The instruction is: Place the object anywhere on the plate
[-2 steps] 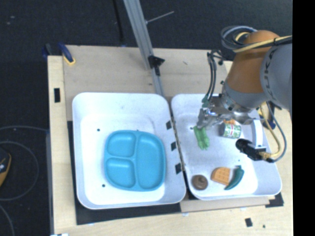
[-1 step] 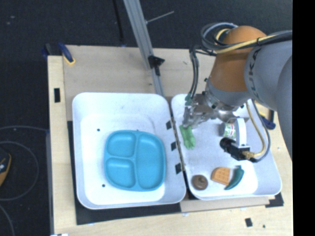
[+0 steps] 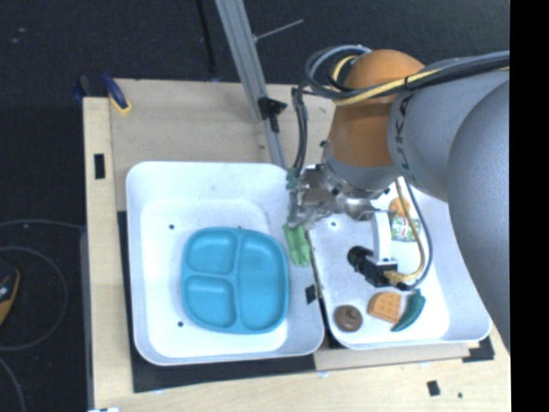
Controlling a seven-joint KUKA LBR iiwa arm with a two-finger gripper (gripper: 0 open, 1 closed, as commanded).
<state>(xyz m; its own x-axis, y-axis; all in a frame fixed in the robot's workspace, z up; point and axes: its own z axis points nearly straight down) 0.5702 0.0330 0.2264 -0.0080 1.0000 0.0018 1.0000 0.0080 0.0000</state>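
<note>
A blue plate (image 3: 236,280) with three compartments lies in the left bin (image 3: 154,187). My gripper (image 3: 298,224) hangs over the seam between the two bins, just past the plate's right rim. A small light-green object (image 3: 298,246) hangs from the fingertips, pinched at its top end. It hangs upright above the left bin's right wall and does not touch the plate. The grey arm with its orange band covers much of the right bin.
The right bin (image 3: 455,324) holds a brown round piece (image 3: 347,318), an orange waffle-like piece (image 3: 385,305), a dark teal pepper-like thing (image 3: 413,309) and a small green-labelled can (image 3: 401,227). A metal pole (image 3: 249,67) rises behind the bins.
</note>
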